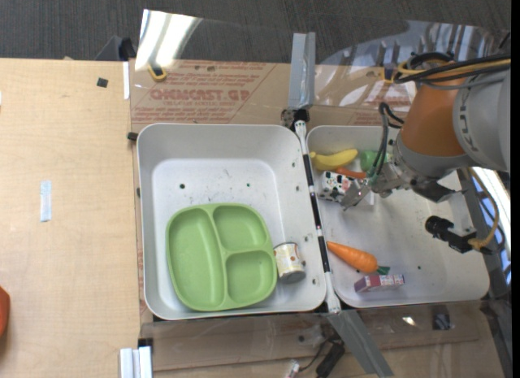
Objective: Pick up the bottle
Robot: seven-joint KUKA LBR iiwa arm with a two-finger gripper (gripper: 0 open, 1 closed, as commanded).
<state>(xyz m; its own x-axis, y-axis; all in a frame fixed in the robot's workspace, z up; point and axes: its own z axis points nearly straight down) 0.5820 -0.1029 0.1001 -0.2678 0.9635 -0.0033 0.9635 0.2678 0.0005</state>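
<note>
A small cream bottle-like container (288, 261) with a pale cap lies on its side in the left bin (215, 145), touching the right edge of the green divided plate (219, 254). My gripper (355, 196) is in the right bin (422, 246), near its back left corner, well away from that container. It hangs just right of a black-and-white spotted item (331, 183) and below a yellow banana (335, 158). A green object (370, 160) is partly hidden behind the wrist, and I cannot tell what it is.
An orange carrot (353, 255) and a pink box (379, 282) lie toward the front of the right bin. The ridge between the two bins (313, 206) runs between my gripper and the container. A black cable fitting (443, 230) hangs over the right bin.
</note>
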